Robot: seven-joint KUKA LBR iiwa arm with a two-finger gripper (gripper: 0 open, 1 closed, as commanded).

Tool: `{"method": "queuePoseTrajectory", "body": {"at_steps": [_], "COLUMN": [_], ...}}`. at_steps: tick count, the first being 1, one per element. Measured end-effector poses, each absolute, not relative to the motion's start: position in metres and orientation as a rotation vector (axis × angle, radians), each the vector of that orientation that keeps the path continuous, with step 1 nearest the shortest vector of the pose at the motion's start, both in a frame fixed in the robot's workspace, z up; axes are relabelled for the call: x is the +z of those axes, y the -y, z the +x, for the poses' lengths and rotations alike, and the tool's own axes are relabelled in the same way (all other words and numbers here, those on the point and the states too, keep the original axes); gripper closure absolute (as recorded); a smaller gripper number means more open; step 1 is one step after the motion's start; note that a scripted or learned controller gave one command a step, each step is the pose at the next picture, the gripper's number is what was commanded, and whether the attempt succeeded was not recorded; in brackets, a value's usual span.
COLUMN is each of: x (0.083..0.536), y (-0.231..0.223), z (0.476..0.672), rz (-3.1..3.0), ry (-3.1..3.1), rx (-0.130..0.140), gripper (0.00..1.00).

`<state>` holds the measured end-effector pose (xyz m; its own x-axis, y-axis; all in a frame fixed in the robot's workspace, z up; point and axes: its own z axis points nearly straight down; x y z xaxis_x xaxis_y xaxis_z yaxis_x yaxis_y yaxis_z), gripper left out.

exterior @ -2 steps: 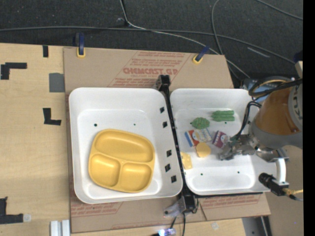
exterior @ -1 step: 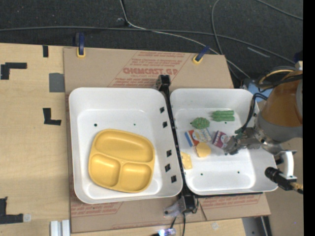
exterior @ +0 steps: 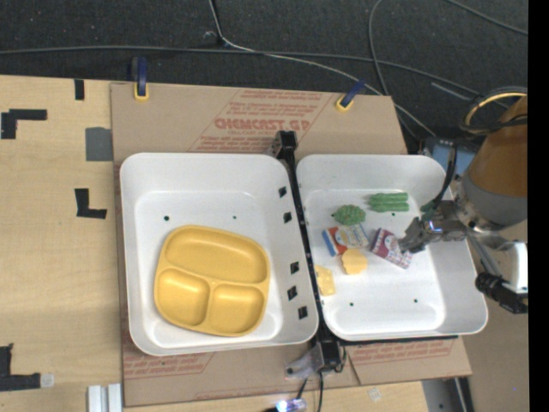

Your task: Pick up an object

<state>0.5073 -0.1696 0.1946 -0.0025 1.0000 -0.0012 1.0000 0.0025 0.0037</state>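
Lowest in frame among the right bin's items, a yellow chunk lies mid-bin, beside a red-and-white packet; the gripper sits at that packet's right edge, though I cannot tell how its tool stands; green pieces lie above; the left bin holds a yellow divided tray.

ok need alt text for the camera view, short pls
A grey and orange robot arm reaches from the right, its gripper at a small packet in the right white bin, which also holds green, yellow and red-blue items. The left white bin holds a yellow divided tray.
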Motion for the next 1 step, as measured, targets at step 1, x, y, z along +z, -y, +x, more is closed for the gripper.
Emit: {"method": "queuePoseTrajectory", "body": {"at_steps": [1], "x": [0.2430], "y": [0.1696], "z": [0.5085], "rz": [2.217], "ry": [-2.220], "rx": [0.003], "gripper": [1.00]}}
